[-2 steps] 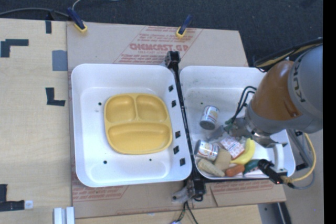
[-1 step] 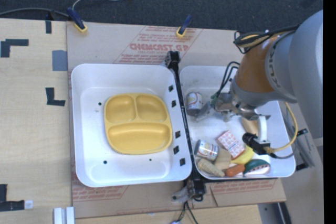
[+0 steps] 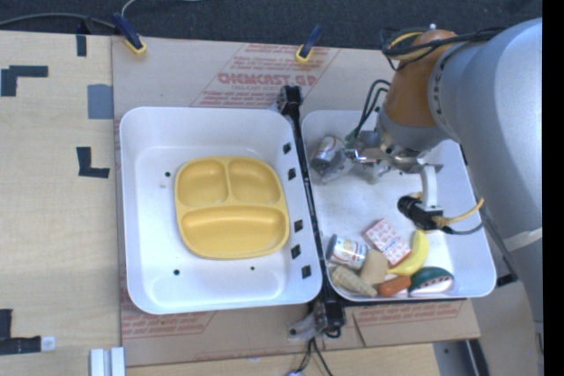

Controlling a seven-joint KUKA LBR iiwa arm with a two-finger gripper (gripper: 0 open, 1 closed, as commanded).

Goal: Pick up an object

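Loose objects are found clustered in the near end of the right bin (image 3: 476,216). A small can (image 3: 347,252) lies on its side just beside the bin's left wall. A red-and-white packet (image 3: 384,235) is set next to it, toward the bin's middle. A banana (image 3: 419,251) is laid to the right of the packet, its lower end among the other items. Along the near wall, a beige piece (image 3: 354,280), an orange piece (image 3: 394,284) and a watermelon slice (image 3: 433,280) are lined up left to right, close together or touching.

The gripper (image 3: 354,158) is observed low over the far part of the same bin, near its left wall and well apart from the cluster. Whether it is clenched or released cannot be told, and nothing is seen grasped. A silvery cylindrical part (image 3: 325,152) is noted at its left side; whether this is a loose item or part of the tool cannot be told. The arm (image 3: 493,101) is extended in from the right, an orange band (image 3: 412,92) above the wrist.

The left bin (image 3: 145,189) is occupied by a yellow divided plate (image 3: 232,207) near its middle. Both bins are seated on a cardboard sheet (image 3: 229,75), held at the far edge by two clamps (image 3: 130,37).
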